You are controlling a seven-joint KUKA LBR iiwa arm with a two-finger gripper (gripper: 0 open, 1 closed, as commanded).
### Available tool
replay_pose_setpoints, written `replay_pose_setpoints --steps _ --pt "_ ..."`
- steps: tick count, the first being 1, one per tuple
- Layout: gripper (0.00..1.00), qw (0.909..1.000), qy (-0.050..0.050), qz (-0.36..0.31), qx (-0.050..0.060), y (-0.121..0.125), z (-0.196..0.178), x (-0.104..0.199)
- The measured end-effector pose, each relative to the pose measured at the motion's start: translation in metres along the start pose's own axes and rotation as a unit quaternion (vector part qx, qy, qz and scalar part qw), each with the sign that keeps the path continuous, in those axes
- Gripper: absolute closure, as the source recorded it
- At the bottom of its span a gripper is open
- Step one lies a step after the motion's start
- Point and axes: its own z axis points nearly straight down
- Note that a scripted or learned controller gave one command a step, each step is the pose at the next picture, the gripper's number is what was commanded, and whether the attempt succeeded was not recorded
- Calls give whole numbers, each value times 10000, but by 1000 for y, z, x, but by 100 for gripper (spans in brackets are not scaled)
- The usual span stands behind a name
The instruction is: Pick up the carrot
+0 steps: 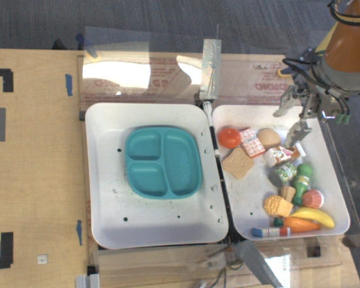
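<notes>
1. The grey arm with its orange band is reaching in at the upper right of the frame, and its two-finger gripper (pixel 299 123) is hanging over the upper right part of the right shallow white bin (pixel 249 212).
2. The jaws are standing apart with nothing between them; the metal fingers (pixel 298 131) are pointing down toward the bin, just above a small white and red packet (pixel 281 155).
3. The orange plastic carrot (pixel 301 225) is lying flat at the lower right of the frame, near the bottom edge of the right bin, just below a yellow plastic banana (pixel 315 216) and well apart from the gripper.
4. A yellow toy corn cob (pixel 277 206) is sitting just left of the carrot, and a marker with a red and blue end (pixel 270 232) is lying along the bin's bottom rim.
5. A red tomato (pixel 229 137) and a tan cracker-like square (pixel 237 163) are resting at the bin's upper left.
6. A teal divided plastic plate (pixel 164 162) is lying in the left white bin (pixel 102 218).
</notes>
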Motion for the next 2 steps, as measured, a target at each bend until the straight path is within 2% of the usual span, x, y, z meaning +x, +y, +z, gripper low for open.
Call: replay_pose_setpoints --steps 1,2 --pt "0 9986 -74 -523 19 14 117 47" --pt "0 9993 -37 363 9 33 133 122"
